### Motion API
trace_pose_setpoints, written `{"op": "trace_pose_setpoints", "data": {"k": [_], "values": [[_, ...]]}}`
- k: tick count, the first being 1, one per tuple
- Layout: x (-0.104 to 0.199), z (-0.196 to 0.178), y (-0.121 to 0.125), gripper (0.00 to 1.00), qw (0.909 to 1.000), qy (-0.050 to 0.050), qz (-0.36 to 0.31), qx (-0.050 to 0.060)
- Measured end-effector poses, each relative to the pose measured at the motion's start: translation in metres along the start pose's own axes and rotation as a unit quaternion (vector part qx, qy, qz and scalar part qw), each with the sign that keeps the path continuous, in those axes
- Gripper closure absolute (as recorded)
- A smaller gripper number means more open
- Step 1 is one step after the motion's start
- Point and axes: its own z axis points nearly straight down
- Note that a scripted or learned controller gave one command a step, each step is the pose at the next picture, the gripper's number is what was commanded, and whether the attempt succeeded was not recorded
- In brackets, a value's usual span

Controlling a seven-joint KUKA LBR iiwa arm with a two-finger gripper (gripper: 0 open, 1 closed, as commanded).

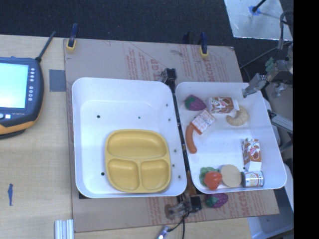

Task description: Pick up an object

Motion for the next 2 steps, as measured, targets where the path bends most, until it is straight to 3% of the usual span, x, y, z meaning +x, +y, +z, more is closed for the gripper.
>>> {"op": "trace_pose_setpoints", "data": {"k": [1, 2], "values": [[0.075, 0.099, 0.043, 0.00, 1.0000, 0.000, -0.001, 0.001], [-0.011, 0.162, 0.048, 0.00, 1.0000, -0.002, 0.000, -0.009]]}}
